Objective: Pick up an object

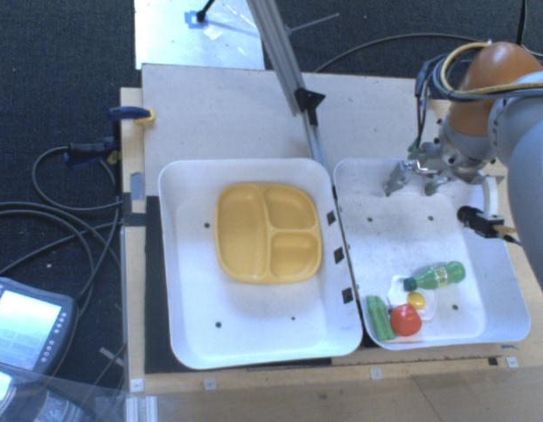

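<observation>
While well apart: bottle (436,276), claw (417,178)

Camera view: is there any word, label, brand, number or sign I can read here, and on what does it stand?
None can be read.
Green bottle: its label band is too small and blurred to read.
Handheld screen at the lower left: lit, but whatever it displays is too blurred to read.
Yellow divided plate and both white bins: no lettering visible.

It was a robotics lab: a teach pendant (25,328) lay lower left, cables (52,227) trailed over dark carpet (52,60), clamps (131,114) gripped the bench (219,112).
</observation>
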`<action>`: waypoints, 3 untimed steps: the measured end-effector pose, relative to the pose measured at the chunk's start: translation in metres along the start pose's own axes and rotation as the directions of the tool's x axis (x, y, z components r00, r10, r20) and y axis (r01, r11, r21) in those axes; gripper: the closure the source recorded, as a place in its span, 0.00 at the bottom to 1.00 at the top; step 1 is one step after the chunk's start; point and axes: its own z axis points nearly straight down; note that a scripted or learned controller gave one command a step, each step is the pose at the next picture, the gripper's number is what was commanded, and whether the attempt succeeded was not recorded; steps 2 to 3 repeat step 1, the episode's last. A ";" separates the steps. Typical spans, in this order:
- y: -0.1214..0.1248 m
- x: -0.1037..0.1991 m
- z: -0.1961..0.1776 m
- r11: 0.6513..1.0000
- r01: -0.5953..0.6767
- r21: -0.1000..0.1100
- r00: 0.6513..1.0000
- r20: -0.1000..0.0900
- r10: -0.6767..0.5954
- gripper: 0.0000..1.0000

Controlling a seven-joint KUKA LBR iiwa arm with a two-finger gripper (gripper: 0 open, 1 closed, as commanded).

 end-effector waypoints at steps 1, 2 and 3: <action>0.001 -0.001 -0.013 1.000 0.002 -0.005 1.000 0.002 -0.002 1.00; 0.001 -0.001 -0.013 1.000 0.002 -0.005 1.000 0.002 -0.002 1.00; 0.001 -0.001 -0.013 1.000 0.002 -0.005 1.000 0.002 -0.002 1.00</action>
